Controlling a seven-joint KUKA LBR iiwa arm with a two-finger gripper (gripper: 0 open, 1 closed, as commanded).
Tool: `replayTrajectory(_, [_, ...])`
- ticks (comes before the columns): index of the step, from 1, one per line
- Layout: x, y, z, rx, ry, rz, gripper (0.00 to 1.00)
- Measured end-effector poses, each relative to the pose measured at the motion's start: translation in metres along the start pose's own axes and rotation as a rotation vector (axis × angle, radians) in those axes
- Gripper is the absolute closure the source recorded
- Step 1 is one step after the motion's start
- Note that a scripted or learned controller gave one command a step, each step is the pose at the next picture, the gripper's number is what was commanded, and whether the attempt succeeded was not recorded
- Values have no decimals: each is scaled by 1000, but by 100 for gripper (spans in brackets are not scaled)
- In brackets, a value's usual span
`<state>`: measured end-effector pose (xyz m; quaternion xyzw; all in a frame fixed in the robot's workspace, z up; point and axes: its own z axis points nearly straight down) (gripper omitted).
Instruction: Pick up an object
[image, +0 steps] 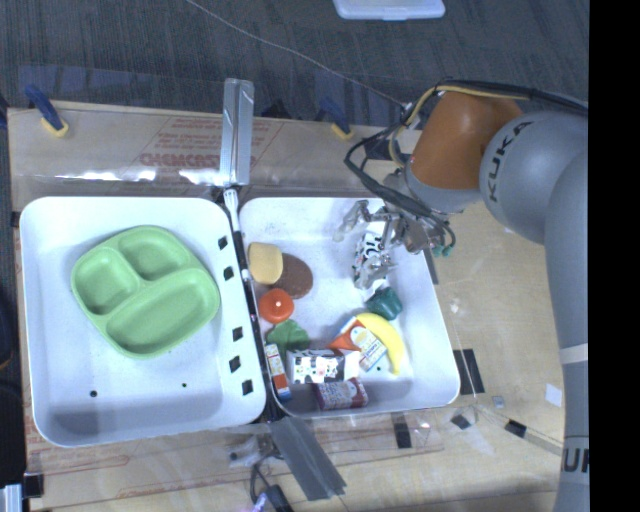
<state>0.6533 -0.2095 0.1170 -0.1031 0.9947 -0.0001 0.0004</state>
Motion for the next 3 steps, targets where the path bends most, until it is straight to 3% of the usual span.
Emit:
replayTrajectory(1, [-7, 0, 20, 2, -4, -77, 0])
replayTrajectory(2, [27, 8, 24, 0, -1, -61, 0])
replayTrajectory(3, [12, 49, 25, -2, 1, -156, 0])
